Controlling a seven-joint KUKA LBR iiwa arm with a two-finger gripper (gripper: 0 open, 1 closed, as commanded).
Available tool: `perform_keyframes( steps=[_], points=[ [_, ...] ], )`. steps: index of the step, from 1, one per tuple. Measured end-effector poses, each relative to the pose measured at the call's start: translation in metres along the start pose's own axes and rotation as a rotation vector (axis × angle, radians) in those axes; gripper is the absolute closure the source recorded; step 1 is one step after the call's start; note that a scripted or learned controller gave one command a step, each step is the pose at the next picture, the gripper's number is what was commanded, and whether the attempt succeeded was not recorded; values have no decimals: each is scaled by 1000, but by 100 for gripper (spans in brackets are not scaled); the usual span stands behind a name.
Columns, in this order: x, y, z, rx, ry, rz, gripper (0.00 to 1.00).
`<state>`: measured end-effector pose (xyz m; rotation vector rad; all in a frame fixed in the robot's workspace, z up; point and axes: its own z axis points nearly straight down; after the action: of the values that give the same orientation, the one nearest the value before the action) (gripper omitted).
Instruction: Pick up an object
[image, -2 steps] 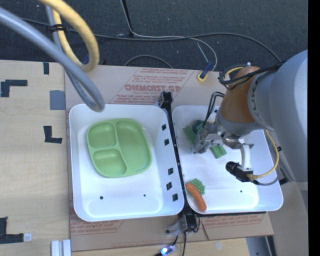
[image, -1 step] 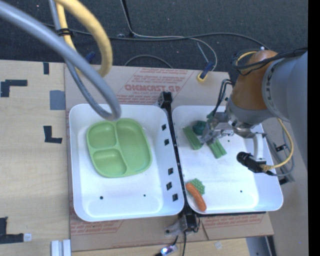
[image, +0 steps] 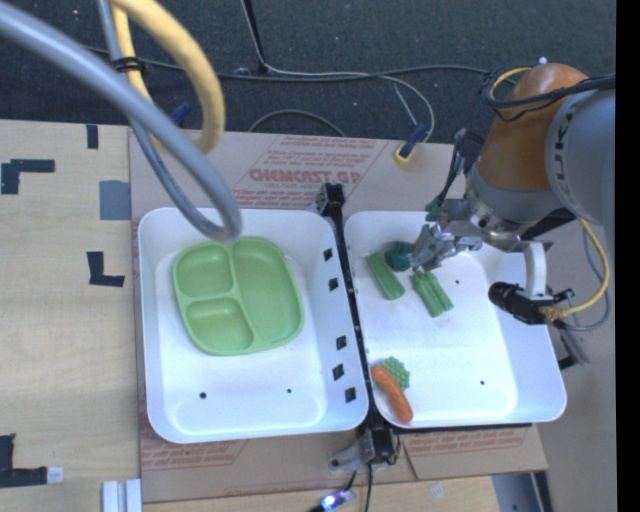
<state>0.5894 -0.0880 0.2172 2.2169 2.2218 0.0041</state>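
The green ridged piece (image: 433, 295) lies flat in the right bin (image: 500, 385), just beside a second green piece (image: 384, 275) and a small teal object (image: 399, 257). The tool (image: 432, 250) sits directly above its upper end; whether the tool is open or closed cannot be determined. Risk: crowding may cause the tool to strike a neighbour or pinch only the slim, elongated piece's tip, letting it slip free.

End effector (image: 428, 252) lowered, arm bent overhead
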Motion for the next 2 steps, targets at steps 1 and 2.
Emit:
perform_keyframes(
  steps=[1, 2],
  points=[
    [0, 1, -27, 2, 0, 1, 100],
    [48, 5, -31, 4, 2, -4, 100]
  ],
)
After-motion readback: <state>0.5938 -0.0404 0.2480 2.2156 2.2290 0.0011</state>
